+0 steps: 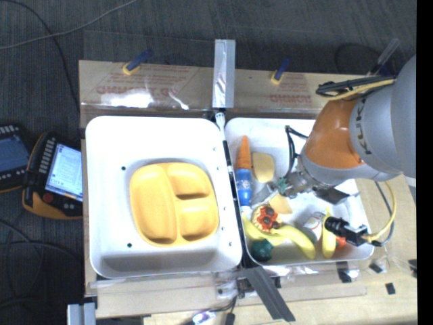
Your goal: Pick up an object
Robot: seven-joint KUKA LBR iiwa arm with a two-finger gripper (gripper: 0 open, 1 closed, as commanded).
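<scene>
Camera view: hand [283, 187] lowered into right bin [352, 135], among cluttered objects; opening state cannot be told, nothing seen held. Banana [292, 235] lies nearby, beside green ball [262, 250]. Isolated target to be chosen, descent kept vertical, neighbours avoided.

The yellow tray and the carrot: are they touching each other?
Apart. The camera view shows the yellow tray in the left bin and the carrot in the right bin, with both bin walls between them.
</scene>
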